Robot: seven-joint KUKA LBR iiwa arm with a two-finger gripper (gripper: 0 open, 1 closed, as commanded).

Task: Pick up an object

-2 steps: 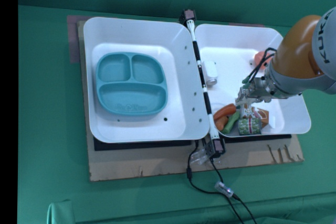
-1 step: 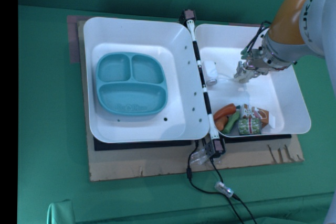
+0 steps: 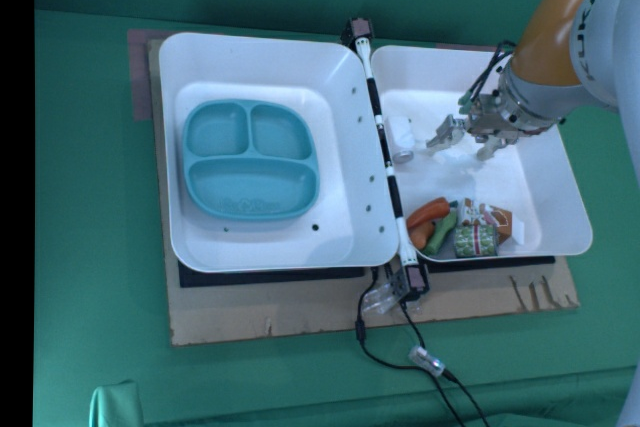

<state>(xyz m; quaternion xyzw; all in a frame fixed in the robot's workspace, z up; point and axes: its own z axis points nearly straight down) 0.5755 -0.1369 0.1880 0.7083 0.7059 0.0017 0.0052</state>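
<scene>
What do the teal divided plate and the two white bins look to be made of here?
Teal divided plate: likely moulded plastic, semi-gloss; uniform colour, rounded compartment ridges, soft highlights. Left bin and right bin: probably thin glossy plastic or coated sheet; smooth white walls, curved corners, sheen along the rims. The look alone cannot settle plastic versus enamelled metal.

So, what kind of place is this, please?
Probably a robot test bench: two shallow white plastic bins on cardboard over green cloth, a grey-and-orange arm's gripper, and loose cables.
</scene>
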